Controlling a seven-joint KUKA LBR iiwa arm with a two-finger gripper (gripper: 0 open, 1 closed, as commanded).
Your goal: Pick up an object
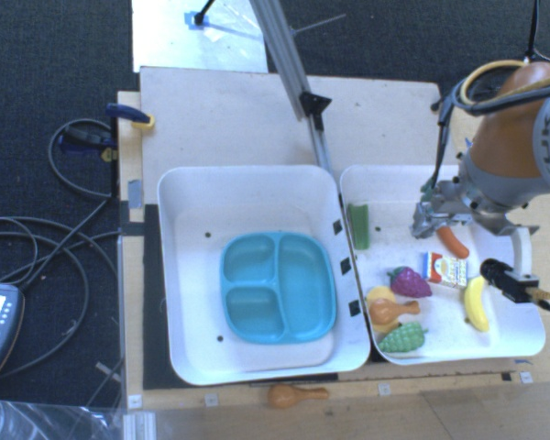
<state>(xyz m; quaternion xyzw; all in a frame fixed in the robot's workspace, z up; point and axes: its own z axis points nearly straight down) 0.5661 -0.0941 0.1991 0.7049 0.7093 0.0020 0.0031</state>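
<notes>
My gripper [431,218] hangs over the rear part of the right bin [532,342], a cluster of grey metal below my orange-banded wrist. Whether it is apart or together I cannot tell from this slant, and nothing shows clamped in it.

The nearest thing to me is the orange-red toy [453,242], a short, rounded stick, glossy, lying at a slant on the white floor just beside my gripper, toward the front and right. I cannot tell whether I touch it.

Just in front of it lies a small carton [446,269], white with red and a bit of printed colour, flat on its side. To its left sits the purple grape bunch [410,282], knobbly with a green stem end. The yellow banana [476,302] lies further front, curved, near the bin's right wall. Along the left wall stands a green block [358,225], long and narrow. Toward the front left corner I see an orange drumstick shape [391,312] touching a yellow lump [379,294] behind it, and a bumpy green fruit [402,338] in front of them.

The left bin [179,246] holds a blue divided plate [278,287] with three compartments. Another orange drumstick [298,394] lies on the bench in front of the bins.
</notes>
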